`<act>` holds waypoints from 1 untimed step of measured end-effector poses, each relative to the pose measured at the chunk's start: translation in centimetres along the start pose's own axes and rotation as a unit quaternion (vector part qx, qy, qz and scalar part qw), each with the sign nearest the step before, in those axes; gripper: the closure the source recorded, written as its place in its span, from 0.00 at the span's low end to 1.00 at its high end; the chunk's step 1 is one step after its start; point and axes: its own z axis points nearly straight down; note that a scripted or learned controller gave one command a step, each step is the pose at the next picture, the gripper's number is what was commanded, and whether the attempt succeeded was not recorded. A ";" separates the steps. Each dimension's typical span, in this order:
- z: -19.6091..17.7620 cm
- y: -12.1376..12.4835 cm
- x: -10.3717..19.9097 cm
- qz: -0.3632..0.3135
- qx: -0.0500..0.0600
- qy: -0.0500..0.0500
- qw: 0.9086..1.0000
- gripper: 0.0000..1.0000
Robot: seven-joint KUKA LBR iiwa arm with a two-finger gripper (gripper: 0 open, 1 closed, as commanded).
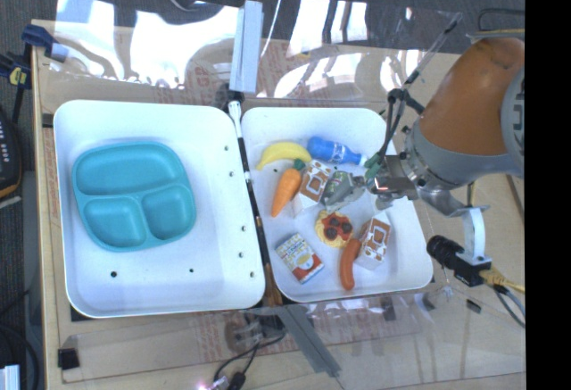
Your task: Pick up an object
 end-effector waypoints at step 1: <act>8.2 2.2 -1.4 0.019 0.001 0.000 1.000 0.00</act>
